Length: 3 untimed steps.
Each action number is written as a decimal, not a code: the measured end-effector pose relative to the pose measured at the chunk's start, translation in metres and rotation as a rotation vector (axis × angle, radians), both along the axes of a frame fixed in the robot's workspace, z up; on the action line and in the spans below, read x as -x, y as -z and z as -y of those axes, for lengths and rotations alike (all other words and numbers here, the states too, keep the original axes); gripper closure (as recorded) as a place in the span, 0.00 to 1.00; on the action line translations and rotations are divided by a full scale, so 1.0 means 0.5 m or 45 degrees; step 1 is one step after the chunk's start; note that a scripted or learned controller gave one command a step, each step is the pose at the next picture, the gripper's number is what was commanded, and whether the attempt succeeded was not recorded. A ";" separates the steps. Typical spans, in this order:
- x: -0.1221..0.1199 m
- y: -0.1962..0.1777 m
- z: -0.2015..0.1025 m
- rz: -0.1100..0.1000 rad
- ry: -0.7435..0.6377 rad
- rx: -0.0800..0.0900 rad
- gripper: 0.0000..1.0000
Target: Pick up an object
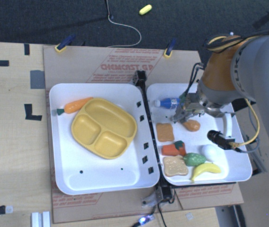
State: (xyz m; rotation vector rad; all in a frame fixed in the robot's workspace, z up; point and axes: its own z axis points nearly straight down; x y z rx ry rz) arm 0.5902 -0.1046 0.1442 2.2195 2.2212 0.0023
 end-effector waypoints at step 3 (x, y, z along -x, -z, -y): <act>0.040 -0.153 -0.110 -0.006 -0.007 -0.002 1.00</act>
